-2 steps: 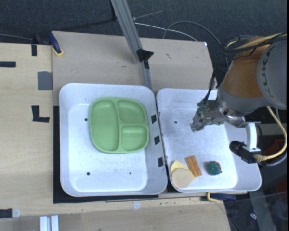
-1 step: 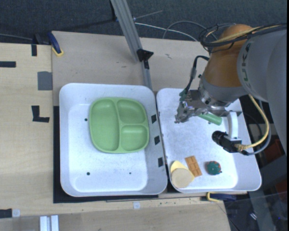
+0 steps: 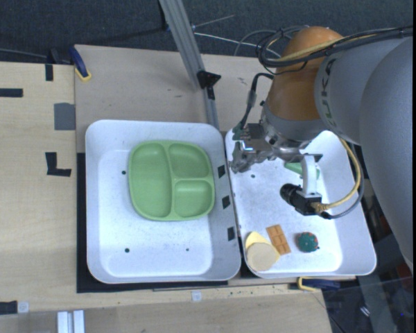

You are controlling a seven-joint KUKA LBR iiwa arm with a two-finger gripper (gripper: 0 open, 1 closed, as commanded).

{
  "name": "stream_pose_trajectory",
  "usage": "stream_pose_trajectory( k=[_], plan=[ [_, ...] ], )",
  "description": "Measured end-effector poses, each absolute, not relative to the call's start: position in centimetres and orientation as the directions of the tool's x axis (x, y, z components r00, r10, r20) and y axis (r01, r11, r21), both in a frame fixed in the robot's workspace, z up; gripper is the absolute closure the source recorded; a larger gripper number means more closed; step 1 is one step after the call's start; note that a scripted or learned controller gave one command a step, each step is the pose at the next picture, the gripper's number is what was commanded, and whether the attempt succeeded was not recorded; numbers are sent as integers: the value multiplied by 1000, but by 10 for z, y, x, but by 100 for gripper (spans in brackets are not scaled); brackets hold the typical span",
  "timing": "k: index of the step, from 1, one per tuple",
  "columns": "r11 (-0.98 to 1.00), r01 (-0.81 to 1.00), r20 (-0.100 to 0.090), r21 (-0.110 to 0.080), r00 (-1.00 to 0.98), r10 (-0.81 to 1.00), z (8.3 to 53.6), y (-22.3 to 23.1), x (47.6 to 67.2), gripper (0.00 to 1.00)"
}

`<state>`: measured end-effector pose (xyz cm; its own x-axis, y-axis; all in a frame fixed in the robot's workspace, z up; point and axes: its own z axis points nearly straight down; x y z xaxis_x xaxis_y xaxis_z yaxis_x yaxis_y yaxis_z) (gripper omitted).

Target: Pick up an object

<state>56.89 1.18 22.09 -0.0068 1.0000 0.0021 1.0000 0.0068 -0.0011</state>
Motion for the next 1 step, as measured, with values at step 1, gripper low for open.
stream_pose_trajectory(
  k=[1],
  plan=[
    [6,1000,2,0,-6,1000,229,56,581,100]
  ],
)
